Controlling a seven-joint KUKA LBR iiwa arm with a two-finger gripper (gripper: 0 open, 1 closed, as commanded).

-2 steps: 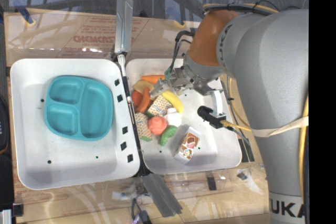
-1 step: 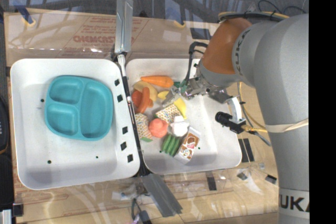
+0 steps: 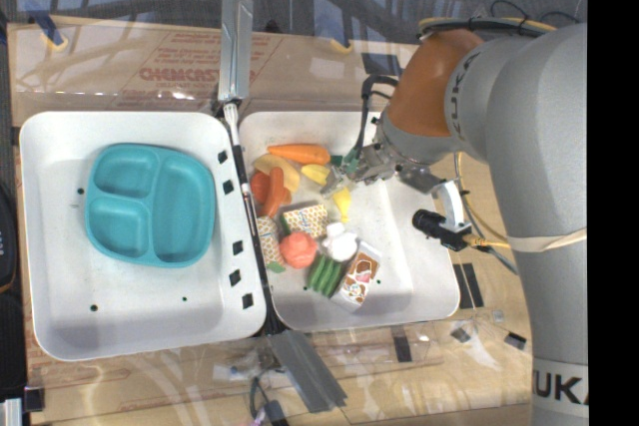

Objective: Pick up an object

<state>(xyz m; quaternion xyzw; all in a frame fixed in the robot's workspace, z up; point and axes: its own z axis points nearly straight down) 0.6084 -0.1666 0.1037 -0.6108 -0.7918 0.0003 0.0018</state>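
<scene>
The right bin (image 3: 424, 289) holds a heap of toy foods on its left side. An orange carrot (image 3: 298, 154) lies at the top, with a red-orange piece (image 3: 268, 190) and yellow pieces (image 3: 341, 204) below it. Lower down are a patterned box (image 3: 303, 217), a white bottle (image 3: 339, 239), a red tomato (image 3: 297, 250), a green cucumber (image 3: 324, 274) and a printed carton (image 3: 361, 276). My gripper (image 3: 349, 171) reaches down into this bin from the right. Its tip is just right of the carrot and above the yellow pieces.
The left bin (image 3: 50, 304) bears a teal divided plate (image 3: 152, 204). A dark ridge with clips (image 3: 243, 214) separates the two bins. The grey arm (image 3: 519, 145) covers the right bin's far right corner, and a black cable fitting (image 3: 439, 224) hangs over its right side.
</scene>
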